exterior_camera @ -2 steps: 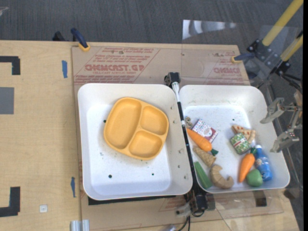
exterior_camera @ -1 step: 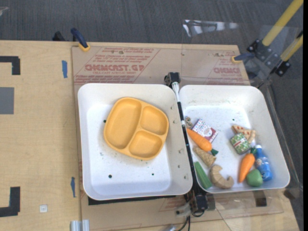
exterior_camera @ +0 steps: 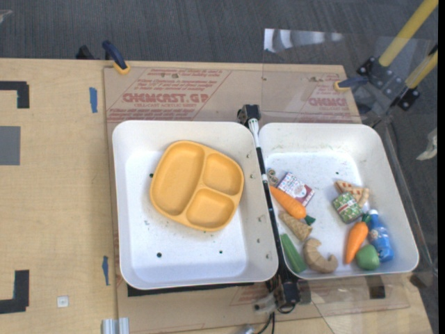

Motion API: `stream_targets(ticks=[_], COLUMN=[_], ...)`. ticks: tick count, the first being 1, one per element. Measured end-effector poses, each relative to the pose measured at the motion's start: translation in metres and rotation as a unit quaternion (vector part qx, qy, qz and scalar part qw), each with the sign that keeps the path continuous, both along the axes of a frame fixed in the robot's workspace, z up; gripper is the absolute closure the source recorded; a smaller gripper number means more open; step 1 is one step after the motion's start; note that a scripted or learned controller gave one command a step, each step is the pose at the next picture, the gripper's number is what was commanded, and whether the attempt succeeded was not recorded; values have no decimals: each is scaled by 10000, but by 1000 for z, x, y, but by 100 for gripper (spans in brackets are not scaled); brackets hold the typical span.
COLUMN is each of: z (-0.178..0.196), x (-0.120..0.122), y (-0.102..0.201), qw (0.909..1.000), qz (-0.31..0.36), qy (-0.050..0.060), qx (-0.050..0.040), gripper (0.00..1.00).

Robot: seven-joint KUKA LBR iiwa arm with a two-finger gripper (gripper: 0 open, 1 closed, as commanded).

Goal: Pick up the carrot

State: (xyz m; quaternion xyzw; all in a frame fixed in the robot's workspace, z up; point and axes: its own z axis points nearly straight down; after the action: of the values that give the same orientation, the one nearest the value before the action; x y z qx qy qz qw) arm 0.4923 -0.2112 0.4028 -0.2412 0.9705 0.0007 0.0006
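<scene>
Bench (exterior_camera: 49, 207) is pale plywood with black tape marks and blue tape bits; a brown printed cardboard sheet (exterior_camera: 174, 92) lies under two bins. Left bin (exterior_camera: 132, 256): shallow white plastic, rounded corners, speckled floor, holding one plate (exterior_camera: 197, 184), matte yellow-orange, rounded, with three compartments (one long at left, two smaller at right). A black divider strip (exterior_camera: 261, 165) runs between the bins. Right bin (exterior_camera: 327, 145): same white tray, toys crowded in its near half. Two carrots: carrot one (exterior_camera: 288, 202), smooth orange taper with green stub, lies diagonal near the left wall, touching a small red-white box (exterior_camera: 295, 187). Below it one tan lumpy piece (exterior_camera: 295, 226), one long green pod (exterior_camera: 293, 254), one brown curved piece (exterior_camera: 320, 256). Further right: one green printed cube (exterior_camera: 345, 207), one tan waffle-like wedge (exterior_camera: 352, 188) just above it, carrot two (exterior_camera: 356, 239) standing near upright in view, one round green ball (exterior_camera: 368, 258), one blue bottle-like piece (exterior_camera: 379, 236) at the right wall. Jaw state: can't tell.
</scene>
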Motion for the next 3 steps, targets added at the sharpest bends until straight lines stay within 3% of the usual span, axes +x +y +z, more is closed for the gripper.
stream_targets(ticks=[1,2,3], z=[-202,-106,-270], x=[5,-4,-5], y=[38,67,84], qw=[9922,9926,9704], qz=[1246,1211,2413], qy=[27,-72,29], qx=[20,-29,27], gripper=[0,0,0])
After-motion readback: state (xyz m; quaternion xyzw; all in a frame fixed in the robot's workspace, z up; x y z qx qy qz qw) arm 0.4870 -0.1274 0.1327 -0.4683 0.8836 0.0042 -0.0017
